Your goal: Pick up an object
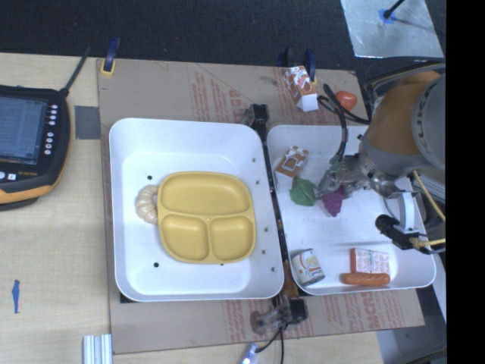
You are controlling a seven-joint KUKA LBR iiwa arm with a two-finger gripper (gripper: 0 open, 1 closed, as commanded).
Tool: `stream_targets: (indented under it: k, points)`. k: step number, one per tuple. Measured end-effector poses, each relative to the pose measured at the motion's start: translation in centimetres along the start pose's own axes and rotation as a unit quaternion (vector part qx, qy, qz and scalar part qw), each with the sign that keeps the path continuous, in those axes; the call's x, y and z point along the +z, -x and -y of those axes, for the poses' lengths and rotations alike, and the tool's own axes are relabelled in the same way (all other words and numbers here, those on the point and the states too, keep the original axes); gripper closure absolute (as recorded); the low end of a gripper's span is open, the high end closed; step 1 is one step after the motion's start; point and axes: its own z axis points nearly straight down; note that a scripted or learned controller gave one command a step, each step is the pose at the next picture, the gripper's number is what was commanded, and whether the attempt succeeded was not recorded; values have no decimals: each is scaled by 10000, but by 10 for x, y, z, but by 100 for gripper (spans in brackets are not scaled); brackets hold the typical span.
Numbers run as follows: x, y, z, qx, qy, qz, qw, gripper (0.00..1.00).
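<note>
Down in the right bin (409,279), the gripper (339,179) sits low over the upper middle of the floor, with the grey arm (405,139) and its orange band reaching in from the right. Whether the jaws are spread or pressed together cannot be told from this angle; the metal at the tip is too cluttered to read. Just below the tip lies a small purple toy, perhaps a bunch of grapes (333,202), its long axis running roughly up and down the view; it looks close to or touching the tip, but nothing shows it pinched. Just left of it lies a green leafy toy (302,192), lying on a slant from upper left to lower right. Above that, a small brown-and-white carton (291,161) tilts near the bin's left wall.

Along the near edge of the same bin lie a small can (307,267) on its side, a red-and-white box (370,261), and a sausage (364,279) stretched left to right just below the box.

The left bin (136,271) holds a yellow divided plate (205,216), with a pale bread roll (145,202) tucked against its left rim.

On the tabletop beyond the bins stand a small carton (300,86) and an orange ball (345,98). A teach pendant (26,142) rests at far left.
</note>
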Motion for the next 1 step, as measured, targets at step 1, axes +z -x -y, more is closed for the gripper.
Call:
stream_targets:
  k: [1]
  points:
    - [-91, -79, 24, 9, 25, -6, 10000, 100]
